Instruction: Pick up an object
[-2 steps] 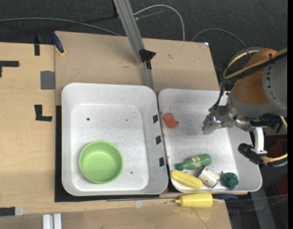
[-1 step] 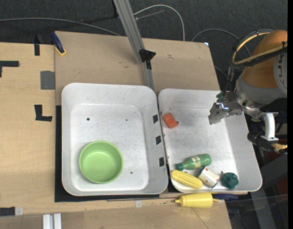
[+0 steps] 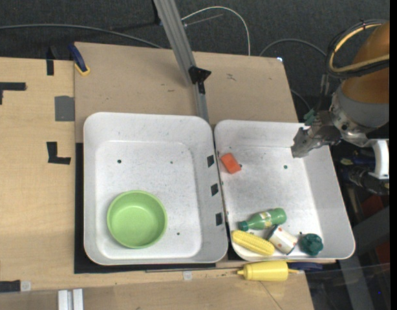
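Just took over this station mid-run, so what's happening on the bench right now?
The arm's gripper is over the upper right edge of the right bin, holding nothing that can be seen. In that bin lie an orange block near the top left, and a green bottle, a corn cob, a small white cup and a dark green piece clustered at the near end. A yellow bottle lies just outside. The left bin holds a green bowl.

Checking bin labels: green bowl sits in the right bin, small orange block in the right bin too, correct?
Not quite. The camera view shows the green bowl in the left bin, near its front corner. The small orange block is in the right bin, as stated.
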